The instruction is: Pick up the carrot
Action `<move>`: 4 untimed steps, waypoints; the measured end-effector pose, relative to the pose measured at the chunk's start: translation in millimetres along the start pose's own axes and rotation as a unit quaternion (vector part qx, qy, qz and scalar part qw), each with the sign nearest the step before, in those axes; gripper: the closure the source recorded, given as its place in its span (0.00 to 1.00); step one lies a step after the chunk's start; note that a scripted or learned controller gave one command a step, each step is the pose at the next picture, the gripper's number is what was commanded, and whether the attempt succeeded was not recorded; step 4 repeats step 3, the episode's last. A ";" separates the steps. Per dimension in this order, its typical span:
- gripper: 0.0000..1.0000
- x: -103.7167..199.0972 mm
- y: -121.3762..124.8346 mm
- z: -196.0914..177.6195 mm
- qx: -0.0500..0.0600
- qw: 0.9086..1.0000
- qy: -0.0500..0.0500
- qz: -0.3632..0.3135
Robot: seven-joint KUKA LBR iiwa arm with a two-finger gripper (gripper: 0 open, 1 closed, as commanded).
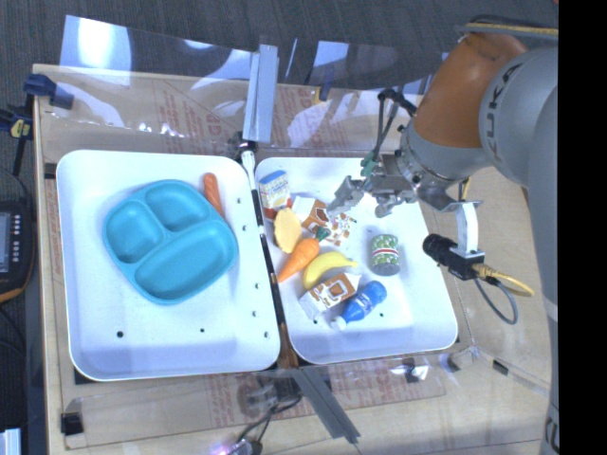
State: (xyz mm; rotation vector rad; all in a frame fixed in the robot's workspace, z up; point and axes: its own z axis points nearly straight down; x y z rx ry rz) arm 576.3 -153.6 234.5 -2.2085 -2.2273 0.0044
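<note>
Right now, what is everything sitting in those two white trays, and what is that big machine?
Left bin: one, white.
Divided plate: one, blue, in left bin.
Sausage-like piece: one, orange-red, beside the plate's far edge.
Right bin: one, white.
Carrot: one, orange, right bin near the divider.
Banana: one, yellow, beside the carrot.
Bottle: one, blue, near front.
Can: one, green, right of the pile.
Small cartons and packets: several, mixed colours, in the pile.
Arm: one, grey and orange, from the right.
Tool: one, above the right bin's far side.
</note>
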 end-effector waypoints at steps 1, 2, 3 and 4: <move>0.00 24.8 -6.8 144.3 0.000 1.000 0.000 -0.015; 1.00 24.1 -6.7 134.6 0.001 1.000 -0.001 -0.018; 1.00 76.6 0.5 -21.2 -0.004 0.970 -0.002 -0.243; 1.00 76.6 0.5 -21.2 -0.004 0.970 -0.002 -0.243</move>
